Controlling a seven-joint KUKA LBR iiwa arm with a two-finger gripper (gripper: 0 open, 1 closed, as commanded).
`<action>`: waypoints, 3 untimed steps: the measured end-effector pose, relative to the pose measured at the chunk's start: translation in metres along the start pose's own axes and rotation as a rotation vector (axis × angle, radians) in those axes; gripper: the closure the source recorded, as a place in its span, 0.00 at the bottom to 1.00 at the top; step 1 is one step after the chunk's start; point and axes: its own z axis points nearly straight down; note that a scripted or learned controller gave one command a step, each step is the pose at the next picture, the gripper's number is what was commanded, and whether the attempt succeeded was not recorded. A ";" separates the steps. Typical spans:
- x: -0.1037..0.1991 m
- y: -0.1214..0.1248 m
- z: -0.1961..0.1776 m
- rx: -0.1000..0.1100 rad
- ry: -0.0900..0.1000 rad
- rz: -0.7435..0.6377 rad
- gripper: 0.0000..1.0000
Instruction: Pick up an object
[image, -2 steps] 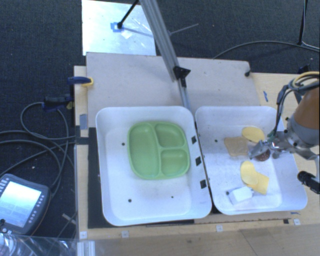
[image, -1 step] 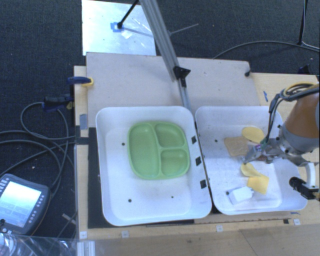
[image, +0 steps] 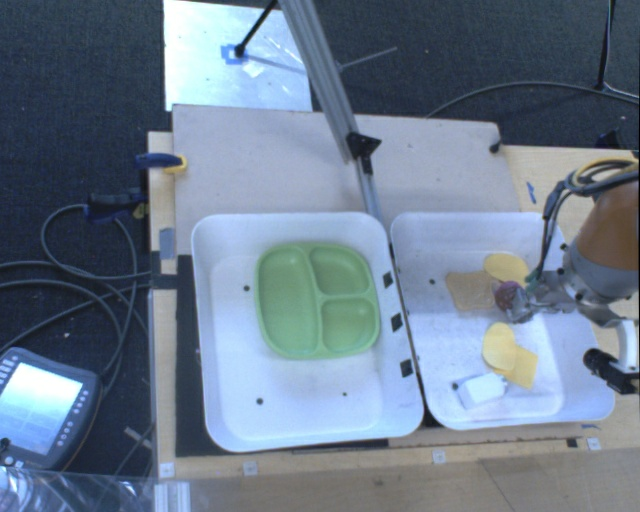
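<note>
My gripper (image: 516, 303) is low in the right bin (image: 430, 245), reaching in from the right edge. Its tip sits at a small dark purple object (image: 506, 294) lying beside a tan flat piece (image: 468, 290). A yellow round piece (image: 505, 267) lies just behind the gripper. In front of the gripper lie another yellow round piece (image: 497, 345), a yellow square slice (image: 523, 367) and a small white block (image: 482, 389). Whether the purple object is between the fingers is hidden from view.
The left bin (image: 225, 400) holds a green divided plate (image: 318, 300). A grey pole (image: 330, 80) slants across the back of the bench. A teach pendant (image: 40, 400) and cables lie on the floor to the left.
</note>
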 end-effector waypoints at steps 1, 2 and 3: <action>-0.006 0.000 -0.045 -0.001 -0.001 0.000 1.00; 0.003 0.007 -0.101 -0.003 -0.001 -0.008 1.00; 0.002 0.009 -0.156 -0.004 -0.001 -0.007 1.00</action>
